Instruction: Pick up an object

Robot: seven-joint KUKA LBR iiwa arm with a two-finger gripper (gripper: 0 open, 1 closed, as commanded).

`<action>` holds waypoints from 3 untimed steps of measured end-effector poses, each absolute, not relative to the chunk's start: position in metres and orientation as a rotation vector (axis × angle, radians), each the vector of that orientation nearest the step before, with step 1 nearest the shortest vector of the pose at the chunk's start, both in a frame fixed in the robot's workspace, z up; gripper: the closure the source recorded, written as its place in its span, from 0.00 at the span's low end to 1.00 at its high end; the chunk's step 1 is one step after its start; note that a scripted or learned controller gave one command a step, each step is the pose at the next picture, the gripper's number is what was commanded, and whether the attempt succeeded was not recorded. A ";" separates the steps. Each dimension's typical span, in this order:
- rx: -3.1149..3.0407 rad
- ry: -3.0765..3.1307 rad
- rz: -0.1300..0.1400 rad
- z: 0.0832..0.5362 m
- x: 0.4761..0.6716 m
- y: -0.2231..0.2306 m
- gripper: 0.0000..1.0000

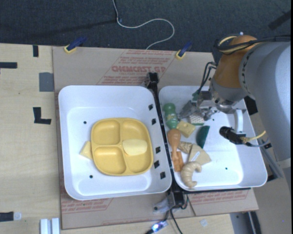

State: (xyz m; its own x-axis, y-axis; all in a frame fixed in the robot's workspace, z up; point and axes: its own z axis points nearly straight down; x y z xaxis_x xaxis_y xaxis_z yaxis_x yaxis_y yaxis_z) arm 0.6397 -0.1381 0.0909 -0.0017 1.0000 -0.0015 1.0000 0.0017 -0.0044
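Note:
My gripper is low in the right bin, near its back left, above a cluster of toy food. Just under it lies a small speckled piece, and a pale yellow cheese block sits in front of that. A green piece lies left of the gripper against the bin wall. Nearer the front are a dark green piece, an orange carrot, a tan wedge and a croissant. The wrist hides what lies directly beneath it.
The left bin holds a yellow divided plate with a pale yellow slab in its right compartment. A yellow wedge pokes out at the plate's left. The grey arm covers the right bin's back right corner.

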 end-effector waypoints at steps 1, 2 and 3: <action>-2.217 -2.223 0.004 0.103 0.640 -0.137 1.00; -2.220 -2.225 -0.004 0.148 0.646 -0.132 1.00; -2.222 -2.224 -0.004 0.205 0.638 -0.133 1.00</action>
